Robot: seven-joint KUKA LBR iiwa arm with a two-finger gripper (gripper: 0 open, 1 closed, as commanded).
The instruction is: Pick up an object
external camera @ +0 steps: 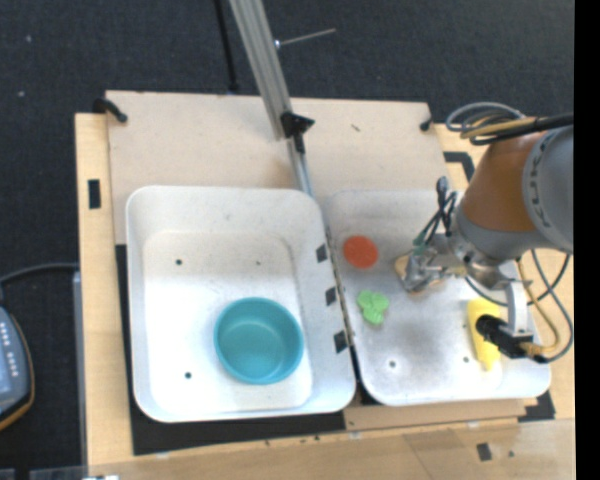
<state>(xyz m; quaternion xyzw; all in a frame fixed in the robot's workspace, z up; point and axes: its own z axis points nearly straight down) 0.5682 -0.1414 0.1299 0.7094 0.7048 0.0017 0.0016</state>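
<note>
In the camera view you see the claw (pixel 418 274) low in the right bin (pixel 420 378), reaching in from the right under the arm's orange band (pixel 495 183); you cannot tell how it is set, and nothing shows in its grip. Just to its left lies an orange-red round object (pixel 360 252), with a green object (pixel 373 308) below-left of it. A yellow object (pixel 483 336) lies to its lower right. Well to its left, a teal bowl (pixel 259 341) sits in the left bin (pixel 180 218) on the table (pixel 200 138).
</note>
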